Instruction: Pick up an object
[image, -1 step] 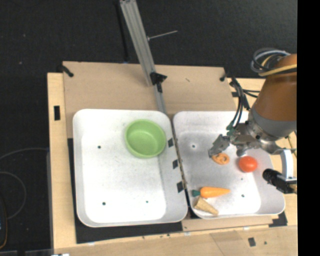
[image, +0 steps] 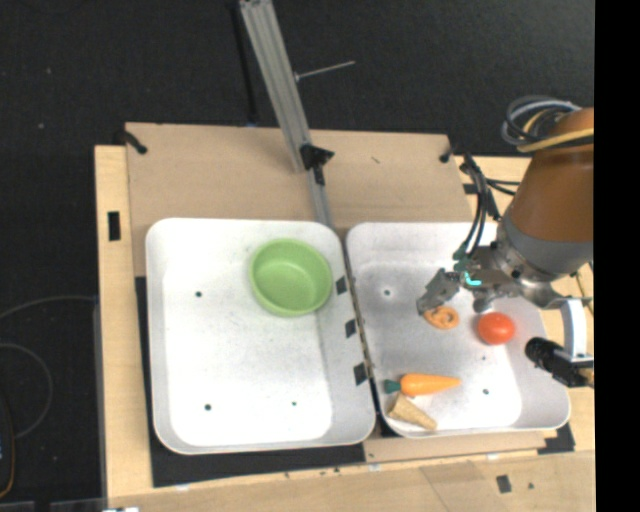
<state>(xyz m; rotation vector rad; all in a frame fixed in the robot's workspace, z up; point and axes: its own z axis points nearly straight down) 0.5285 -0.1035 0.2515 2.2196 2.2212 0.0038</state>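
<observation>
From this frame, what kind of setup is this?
Likely a lab bench for robot picking trials: two white bins side by side on a board, toy food such as a carrot and tomato, and a robot gripper over a small pretzel.

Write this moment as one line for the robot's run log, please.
arm: over right bin | pincer: above small orange ring, nothing held | tomato, carrot: right bin | green bowl: left bin

- My arm (image: 555, 200): smooth, glossy orange band over matt grey.
- Bins (image: 180, 330): white, matt, finely speckled.
- Bowl (image: 291, 277): smooth green plastic.
- Tomato (image: 495, 327): glossy red.
- Worktop (image: 220, 170): matt brown board.
</observation>
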